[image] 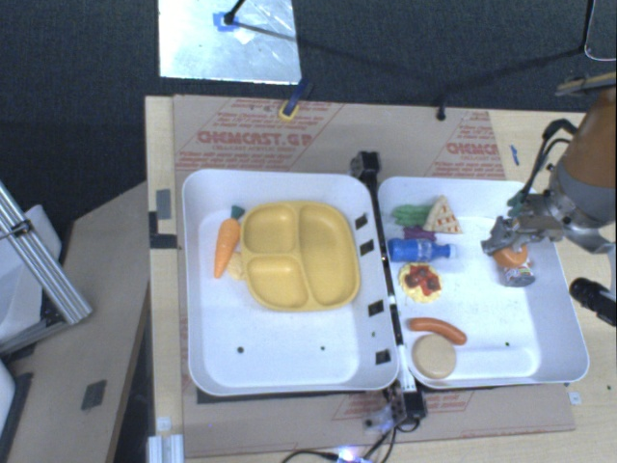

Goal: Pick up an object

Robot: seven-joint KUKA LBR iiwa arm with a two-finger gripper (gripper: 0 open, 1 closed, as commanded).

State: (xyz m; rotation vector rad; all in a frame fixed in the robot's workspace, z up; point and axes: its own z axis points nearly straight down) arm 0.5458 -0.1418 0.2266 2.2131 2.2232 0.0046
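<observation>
The tool [516,242] hangs directly over an orange-and-grey object [517,266] in the right bin [564,350] (its opening I cannot tell). Seemingly the grasp step; next, confirm grip, then lift straight up.

The arm [590,177] is cut off by the right edge above its orange band; the gripper [513,239] covers the top of an orange and grey object [517,268], too small to identify; a pale item [235,273] is mostly hidden under the yellow plate [294,256]; purple food [418,231] lies partly behind the blue bottle [418,250].
</observation>
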